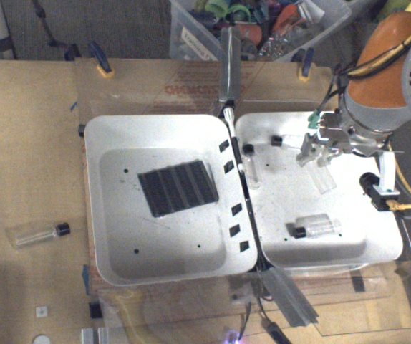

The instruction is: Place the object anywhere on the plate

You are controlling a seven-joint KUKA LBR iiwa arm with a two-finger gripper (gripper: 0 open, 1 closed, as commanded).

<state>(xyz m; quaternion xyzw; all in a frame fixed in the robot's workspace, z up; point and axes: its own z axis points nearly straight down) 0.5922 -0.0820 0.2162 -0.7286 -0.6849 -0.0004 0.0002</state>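
The pincer [313,156], fingers spread and holding nothing, hovers over the right bin [384,246], a clear vial [313,228] lying below it and the dark plate [178,187] far left.

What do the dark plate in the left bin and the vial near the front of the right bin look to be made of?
Plate: dark, matte, with parallel ridges; probably plastic or rubber, hard to tell. Vial: clear and see-through with a black cap, so glass or clear plastic; the view cannot settle which.

You have a clear vial [314,227] with a black cap lying flat in the right bin [377,246], the dark ribbed plate [178,187] in the left bin [105,192].
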